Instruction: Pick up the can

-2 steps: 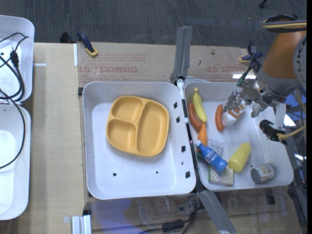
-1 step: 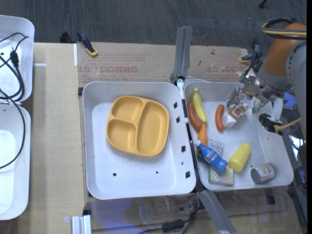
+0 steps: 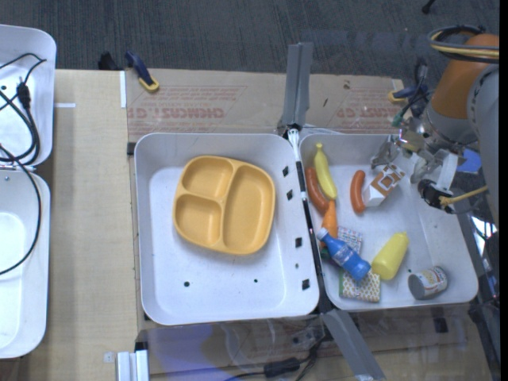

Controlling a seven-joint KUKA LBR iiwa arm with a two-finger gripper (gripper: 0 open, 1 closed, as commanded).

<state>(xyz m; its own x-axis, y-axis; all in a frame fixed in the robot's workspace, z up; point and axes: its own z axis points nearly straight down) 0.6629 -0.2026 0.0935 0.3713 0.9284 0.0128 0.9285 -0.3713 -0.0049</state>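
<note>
The can [image 3: 429, 282] is a small grey tin with a pale label, lying on its side in the front right corner of the right bin [image 3: 456, 236]. My gripper [image 3: 414, 159] hangs over the back right part of that bin, well behind the can and apart from it. Just to its left, a small white and orange carton [image 3: 384, 186] sits by the gripper's tip. I see nothing held in the gripper.
The right bin also holds a banana [image 3: 324, 171], a hot dog [image 3: 316, 190], a carrot [image 3: 329, 219], a red sausage [image 3: 358, 191], a blue bottle [image 3: 346, 255], a yellow squeeze bottle [image 3: 390, 255] near the can, and a sponge [image 3: 362, 287]. A yellow divided plate [image 3: 225, 205] lies in the left bin.
</note>
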